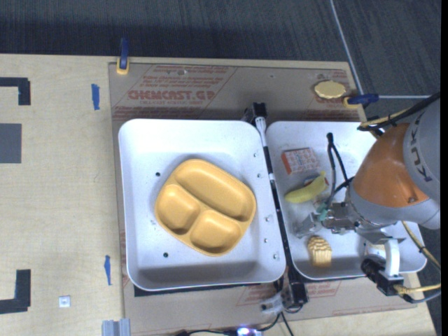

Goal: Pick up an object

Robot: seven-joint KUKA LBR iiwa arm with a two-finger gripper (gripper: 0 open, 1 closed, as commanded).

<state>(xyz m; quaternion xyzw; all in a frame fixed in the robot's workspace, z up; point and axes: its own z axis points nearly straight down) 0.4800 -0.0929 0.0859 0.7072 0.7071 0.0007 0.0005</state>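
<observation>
Arm (399, 173) comes in from 3 o'clock and sits over the right bin (413, 264), orange band covering that bin's 3 o'clock side. Gripper (318, 219) is down inside the right bin, roughly mid-bin, pointing toward 9 o'clock; metal parts are cluttered there and I cannot tell whether the claw is released or clenched, and nothing is visibly held between it. Candidate objects in the right bin: yellow banana-like piece (306, 190) lying tilted just at 12 o'clock of the gripper, near it but contact unclear; small red-and-white packet (299, 160) further toward 12 o'clock, flat on the bin floor, apart from the gripper; small tan corn-cob-like item (319, 250) at 6 o'clock of the gripper, just beside it, resting on the floor near the bin's 6 o'clock wall. Left bin (136, 208) holds a large yellow three-compartment tray (204, 206), upside-down-looking, rotated, sitting about centre, well apart from the arm. Black cable (336, 159) loops up from the wrist area toward 12 o'clock. Both bins sit on a cardboard sheet (182, 89) on the wood bench (56, 187); a round tan disc (330, 89) lies on the cardboard at 12 o'clock of the right bin, beside a blue clamp (360, 99). Another blue clamp with yellow tip (124, 56) at the cardboard's 11 o'clock corner.
</observation>
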